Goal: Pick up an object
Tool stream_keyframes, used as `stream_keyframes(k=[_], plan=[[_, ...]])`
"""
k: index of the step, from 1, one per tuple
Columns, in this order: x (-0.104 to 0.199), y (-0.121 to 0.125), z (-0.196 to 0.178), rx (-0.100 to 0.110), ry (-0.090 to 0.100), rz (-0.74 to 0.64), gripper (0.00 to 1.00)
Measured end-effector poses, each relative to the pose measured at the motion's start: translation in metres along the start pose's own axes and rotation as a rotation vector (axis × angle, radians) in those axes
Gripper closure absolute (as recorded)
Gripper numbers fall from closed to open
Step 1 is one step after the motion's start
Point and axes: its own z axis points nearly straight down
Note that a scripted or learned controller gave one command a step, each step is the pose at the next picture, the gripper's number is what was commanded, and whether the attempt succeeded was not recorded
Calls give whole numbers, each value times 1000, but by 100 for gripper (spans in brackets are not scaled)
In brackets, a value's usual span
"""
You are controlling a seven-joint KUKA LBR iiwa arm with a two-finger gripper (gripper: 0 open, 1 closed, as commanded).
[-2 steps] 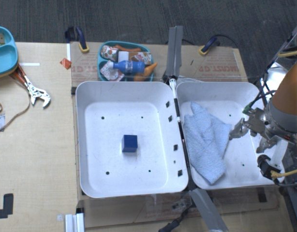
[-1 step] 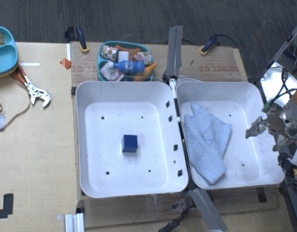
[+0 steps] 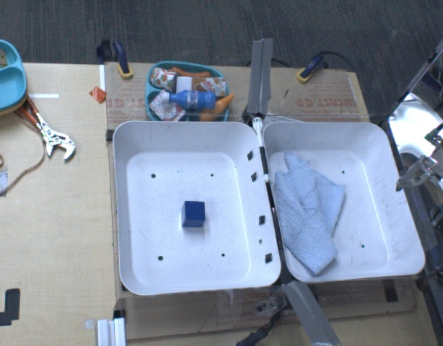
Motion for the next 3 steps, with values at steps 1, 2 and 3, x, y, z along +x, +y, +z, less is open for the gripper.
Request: stream_keyframes(k=[1,2,3], plan=[[3,-3,29,2,-1,288,0],[-1,25,16,2,-1,585,0],[-4,12,175,10,12,581,0]])
